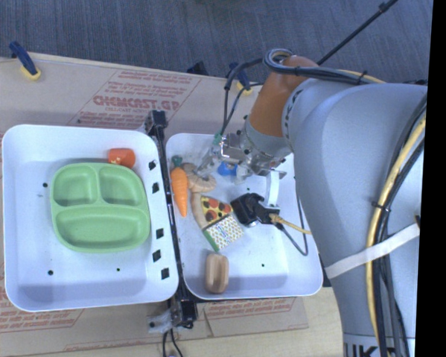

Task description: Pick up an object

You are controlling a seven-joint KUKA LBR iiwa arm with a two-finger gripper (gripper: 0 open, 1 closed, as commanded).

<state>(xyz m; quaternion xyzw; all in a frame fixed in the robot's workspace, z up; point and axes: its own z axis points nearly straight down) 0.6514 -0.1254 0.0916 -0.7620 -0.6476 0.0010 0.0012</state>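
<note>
Orange carrot (pixel 179 191): lies in the right bin (pixel 300 275) against its left wall, at about nine o'clock from the bin's middle. Long axis runs twelve to six; blunt end toward twelve, taper toward six.

Gripper (pixel 235 154): low over the bin's far end, at about one o'clock from the carrot, near a small blue item (pixel 225 168). You cannot tell from this slant whether the jaws are apart or together; nothing is seen between them.

Neighbours: pizza-slice toy (pixel 214 208) just beside the carrot at three o'clock; bread roll (pixel 216 272) at five o'clock, well apart from it.

Handling note, as a judgement: set your jaws across the carrot's short width, nine-to-three, at its thick upper half. The bin wall probably crowds the left jaw, so come down straight.
</note>
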